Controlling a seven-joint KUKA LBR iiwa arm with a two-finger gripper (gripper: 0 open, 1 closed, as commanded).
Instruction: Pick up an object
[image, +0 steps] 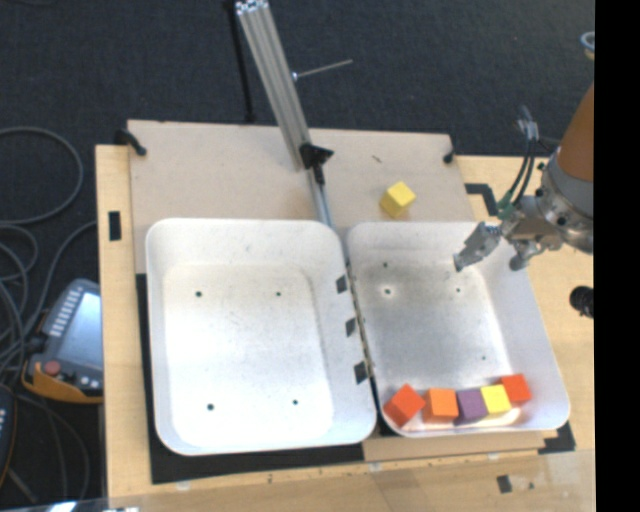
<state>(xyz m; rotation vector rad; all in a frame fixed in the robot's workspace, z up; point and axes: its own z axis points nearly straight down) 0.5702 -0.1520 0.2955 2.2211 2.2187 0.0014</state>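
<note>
**Pale wood tabletop on dark carpet, cables to the left**

The floor (120, 60) is a dark, speckled carpet filling the upper part of the frame and the left side. A light wooden tabletop (112, 330) takes up the centre, with a paler board (210, 175) laid on it toward the upper middle. Black cables (30, 215) loop over the carpet at the left edge. Below them at lower left lies a grey and orange handheld pendant (68, 340). A slanted aluminium rail (278, 85) rises from the board toward the top centre.
</note>
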